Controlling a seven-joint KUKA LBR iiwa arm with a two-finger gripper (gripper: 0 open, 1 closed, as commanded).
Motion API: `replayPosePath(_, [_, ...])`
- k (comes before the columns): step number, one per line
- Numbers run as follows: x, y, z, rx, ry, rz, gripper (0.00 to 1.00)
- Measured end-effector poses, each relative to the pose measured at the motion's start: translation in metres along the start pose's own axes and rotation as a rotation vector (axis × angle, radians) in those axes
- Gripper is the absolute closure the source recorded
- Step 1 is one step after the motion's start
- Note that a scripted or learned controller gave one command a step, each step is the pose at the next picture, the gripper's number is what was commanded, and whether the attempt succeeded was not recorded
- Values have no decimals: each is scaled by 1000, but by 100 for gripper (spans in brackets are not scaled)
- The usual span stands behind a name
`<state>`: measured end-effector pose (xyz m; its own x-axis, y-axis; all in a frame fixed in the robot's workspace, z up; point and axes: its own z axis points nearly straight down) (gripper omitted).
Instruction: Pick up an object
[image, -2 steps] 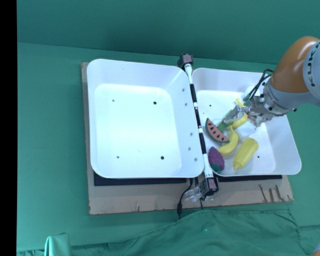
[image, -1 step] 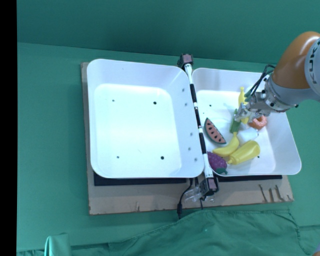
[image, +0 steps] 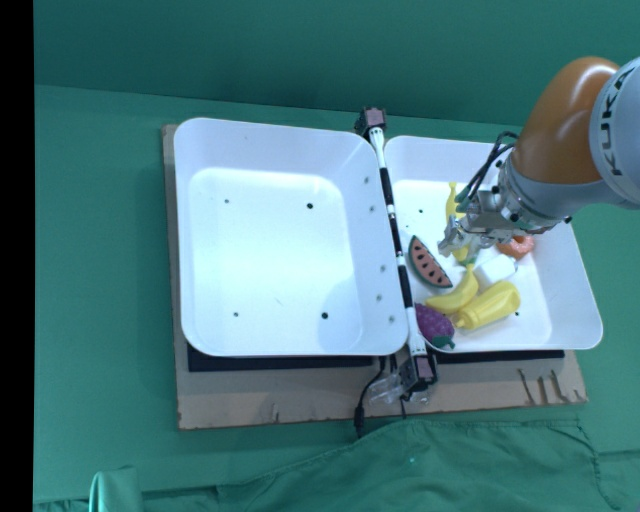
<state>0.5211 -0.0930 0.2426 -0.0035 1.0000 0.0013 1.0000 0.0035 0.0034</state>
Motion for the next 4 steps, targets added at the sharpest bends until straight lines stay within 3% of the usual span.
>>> replayPosePath(1, [59, -18, -39, -4, 0, -1, 100])
replayPosePath(3, [54, -16, -60, -10, -2, 12, 100])
replayPosePath(4, [71, 11, -177, -15, -2, 3, 100])
